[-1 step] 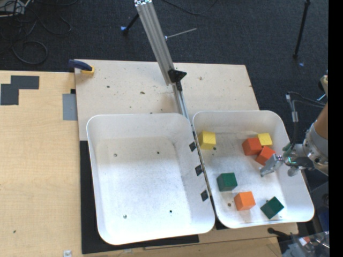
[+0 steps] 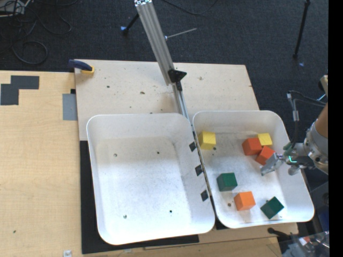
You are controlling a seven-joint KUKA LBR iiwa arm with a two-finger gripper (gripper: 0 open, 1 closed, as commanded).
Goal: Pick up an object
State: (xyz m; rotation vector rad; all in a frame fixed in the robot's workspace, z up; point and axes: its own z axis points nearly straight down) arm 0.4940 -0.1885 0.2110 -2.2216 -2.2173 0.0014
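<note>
The right bin (image 2: 236, 116) holds several blocks: a yellow one (image 2: 208, 139) near its left wall, a yellow one (image 2: 265, 139) beside two red-orange ones (image 2: 251, 146) (image 2: 265, 155), a dark green one (image 2: 226, 181), an orange one (image 2: 244, 200) and a dark green one (image 2: 272, 207). My gripper (image 2: 270, 166) reaches in over the bin's right rim, its grey tip just below and right of the lower red-orange block. No block shows between its fingers.
The left bin (image 2: 96, 130) lies beside the right one, with a slanted aluminium bar (image 2: 158, 42) rising from the divider between them. A small blue and yellow object (image 2: 81, 66) rests at the board's far left corner.
</note>
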